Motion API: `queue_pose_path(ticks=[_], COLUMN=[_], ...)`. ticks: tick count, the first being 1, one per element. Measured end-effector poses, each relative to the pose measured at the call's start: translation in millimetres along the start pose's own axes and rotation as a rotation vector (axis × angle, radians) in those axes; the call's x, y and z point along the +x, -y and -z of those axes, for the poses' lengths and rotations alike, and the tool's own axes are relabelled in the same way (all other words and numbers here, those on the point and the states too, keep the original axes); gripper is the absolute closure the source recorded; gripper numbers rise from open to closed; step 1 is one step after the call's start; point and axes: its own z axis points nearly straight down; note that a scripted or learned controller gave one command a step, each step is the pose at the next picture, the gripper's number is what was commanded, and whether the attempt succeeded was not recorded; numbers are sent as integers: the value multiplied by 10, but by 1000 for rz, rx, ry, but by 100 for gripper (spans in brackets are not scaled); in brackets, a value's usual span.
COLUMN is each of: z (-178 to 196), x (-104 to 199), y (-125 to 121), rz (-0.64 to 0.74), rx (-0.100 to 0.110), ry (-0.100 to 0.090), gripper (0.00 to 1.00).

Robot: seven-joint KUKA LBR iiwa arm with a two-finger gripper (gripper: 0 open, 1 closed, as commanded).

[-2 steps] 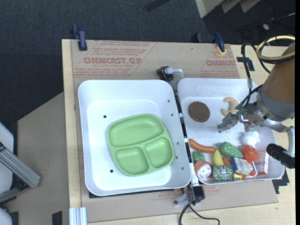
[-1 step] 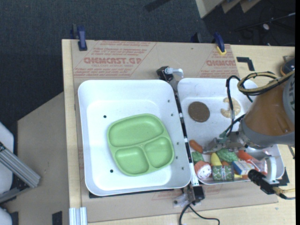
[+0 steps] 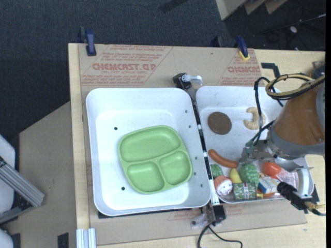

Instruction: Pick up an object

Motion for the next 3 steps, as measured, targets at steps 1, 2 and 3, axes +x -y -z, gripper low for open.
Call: queue_pose_path(ticks=[1, 2, 3], z=[965, 820, 825], x=[918, 414, 440], y=[-817, -978, -973], rz=[14, -2, 1], rx=[1, 14, 15], ry=[-4, 0, -1], gripper=[100, 100, 0])
